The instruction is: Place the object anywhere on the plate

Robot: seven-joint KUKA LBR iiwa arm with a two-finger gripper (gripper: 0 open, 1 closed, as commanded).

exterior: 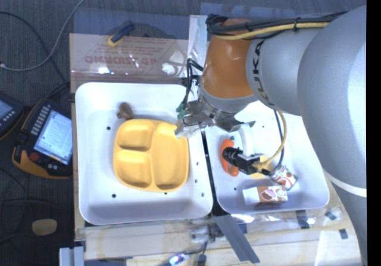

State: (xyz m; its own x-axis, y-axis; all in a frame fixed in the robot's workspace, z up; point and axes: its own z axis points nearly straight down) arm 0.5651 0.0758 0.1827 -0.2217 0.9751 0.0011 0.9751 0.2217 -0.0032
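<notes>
Showing "KU" lettering, arm (286, 50) overhangs plate (152, 155).

Your grey arm (321, 74) comes in from the right, its orange wrist band (229, 68) pointing down and left. The two-finger gripper (189, 121) sits low mid-scene; you can't read its state here.

Arm (309, 44) runs off the right and top edges; its bulk hides the far part of the right bin (309, 196). Gripper (189, 121) small and shadowed against the plate (149, 157) rim; what it grips, if anything, unreadable. Orange item (229, 160) partly behind a black cable. Brown lump (125, 111) too small to identify.
</notes>
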